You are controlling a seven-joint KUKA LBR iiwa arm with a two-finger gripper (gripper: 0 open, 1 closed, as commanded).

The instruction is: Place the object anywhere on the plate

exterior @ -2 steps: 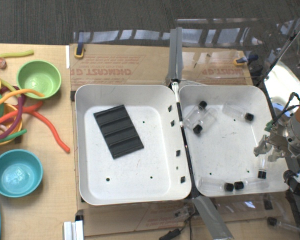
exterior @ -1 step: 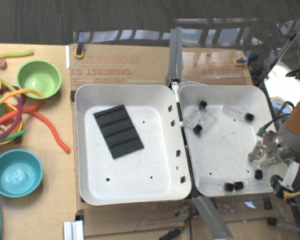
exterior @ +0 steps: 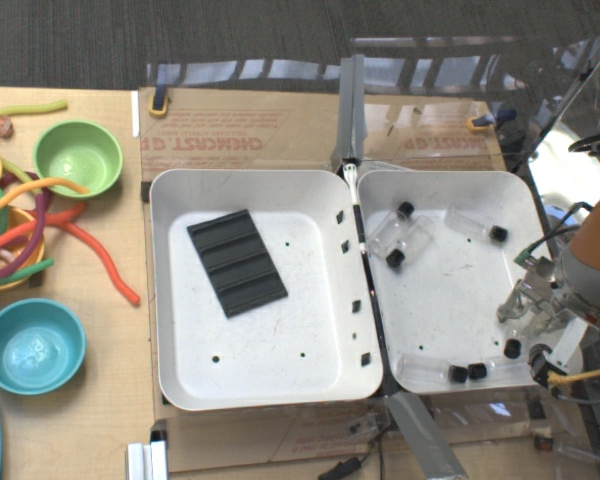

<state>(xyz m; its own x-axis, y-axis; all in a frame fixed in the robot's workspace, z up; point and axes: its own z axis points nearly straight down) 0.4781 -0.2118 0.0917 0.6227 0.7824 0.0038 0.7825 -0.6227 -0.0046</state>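
The tabletop [exterior: 70, 368] carries two white bins side by side. The left bin [exterior: 175, 368] holds a dark ribbed plate [exterior: 237, 262], lying flat and turned at a slant, toward ten o'clock of the bin's centre. The right bin [exterior: 450, 193] holds several small clear vials with black caps: a pair [exterior: 398, 240] near ten o'clock, one [exterior: 477, 226] near one o'clock, and some [exterior: 468, 372] along the six o'clock wall. None lies on the plate. The jaws [exterior: 528, 306] hang over the right bin's four o'clock edge; I cannot tell how wide they stand. At nine o'clock of the tabletop stand a green bowl [exterior: 78, 158] and a blue bowl [exterior: 32, 346].
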